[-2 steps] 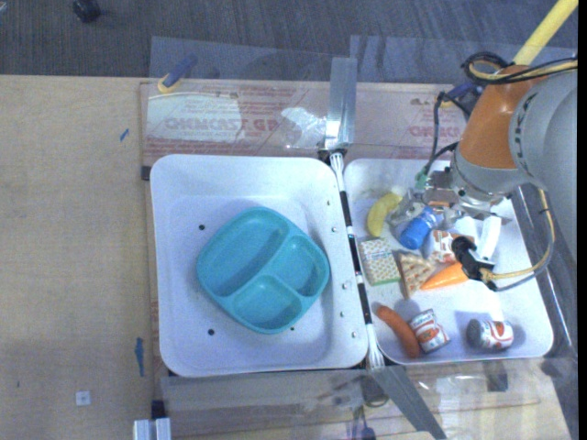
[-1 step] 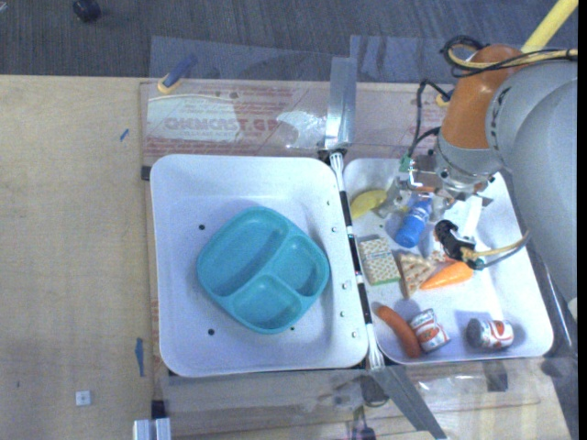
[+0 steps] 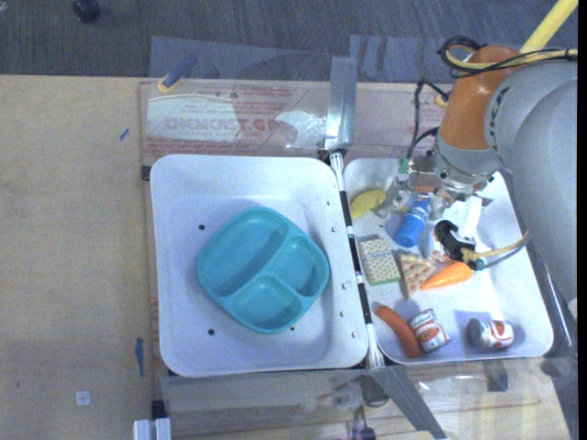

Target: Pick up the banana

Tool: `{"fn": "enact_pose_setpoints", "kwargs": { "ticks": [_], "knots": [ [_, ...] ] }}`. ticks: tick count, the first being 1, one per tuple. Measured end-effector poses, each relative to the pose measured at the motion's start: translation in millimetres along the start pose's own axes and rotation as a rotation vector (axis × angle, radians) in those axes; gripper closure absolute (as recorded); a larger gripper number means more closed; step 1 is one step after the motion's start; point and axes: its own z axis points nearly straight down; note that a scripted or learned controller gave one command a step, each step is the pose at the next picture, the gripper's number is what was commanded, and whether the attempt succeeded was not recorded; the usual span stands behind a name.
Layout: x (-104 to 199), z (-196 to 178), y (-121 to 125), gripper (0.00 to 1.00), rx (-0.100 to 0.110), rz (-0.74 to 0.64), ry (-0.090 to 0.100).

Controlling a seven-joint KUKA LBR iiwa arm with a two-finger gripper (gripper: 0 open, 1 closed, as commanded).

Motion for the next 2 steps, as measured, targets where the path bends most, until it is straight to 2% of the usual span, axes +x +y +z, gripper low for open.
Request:
{"fn": "enact_pose_setpoints", "kwargs": {
  "ticks": [1,2],
  "knots": [
    [6,-12,2,1.0,-0.01,-0.004,0.009],
    [9,-1,3,1.0,-0.013,0.051,0.012]
  ]
}}
